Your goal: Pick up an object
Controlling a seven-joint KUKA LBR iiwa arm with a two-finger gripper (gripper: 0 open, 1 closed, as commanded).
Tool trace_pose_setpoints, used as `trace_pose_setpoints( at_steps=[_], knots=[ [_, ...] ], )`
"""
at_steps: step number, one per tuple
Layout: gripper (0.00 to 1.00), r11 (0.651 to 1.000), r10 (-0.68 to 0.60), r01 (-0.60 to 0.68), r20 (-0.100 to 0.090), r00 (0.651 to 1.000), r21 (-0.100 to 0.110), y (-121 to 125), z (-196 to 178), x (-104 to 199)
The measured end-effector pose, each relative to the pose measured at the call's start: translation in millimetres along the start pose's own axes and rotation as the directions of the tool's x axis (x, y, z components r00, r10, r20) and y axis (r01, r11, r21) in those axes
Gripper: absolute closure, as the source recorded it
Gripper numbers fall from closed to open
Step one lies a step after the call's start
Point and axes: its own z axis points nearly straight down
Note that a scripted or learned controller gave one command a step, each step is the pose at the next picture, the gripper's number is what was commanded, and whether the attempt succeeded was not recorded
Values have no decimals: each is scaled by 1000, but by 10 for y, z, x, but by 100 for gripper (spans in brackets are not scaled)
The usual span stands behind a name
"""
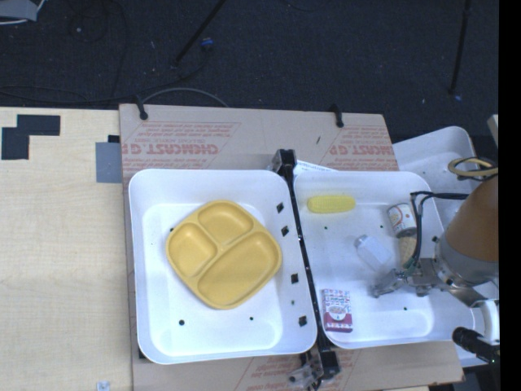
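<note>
A: From the camera above the bench, what do we see in the left bin [155,218]?

B: We see a yellow divided plate [224,253] lying flat near its middle, turned at a slant, with three compartments showing.

A: And the right bin [366,336]?

B: We count several small things there. A yellow oblong piece [330,204] lies near the far wall. A clear, pale object [374,251] lies tilted near the middle. A small red and white packet [337,309] lies flat by the near wall, close to the divider between the bins. A small round, cup-like thing [400,217] sits toward the right; we cannot make out more of it.

A: Where is the arm?

B: The arm [476,235] reaches in from the right, its orange band over the bin's right edge. The gripper [396,285] is low in the right bin, just beside the clear object on its near-right side, and well apart from the packet.

A: Is it holding anything?

B: We cannot tell how its jaws stand; the metal parts blur together. We see nothing between them.
</note>
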Motion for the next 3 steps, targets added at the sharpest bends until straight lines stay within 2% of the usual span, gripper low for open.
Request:
trace_pose_setpoints(
  at_steps=[1,3],
  knots=[
    [100,1000,3,-3,0,1000,-1,6,-121,-11],
    [100,1000,-2,2,2,1000,-5,-45,-1337,-84]
  ],
)
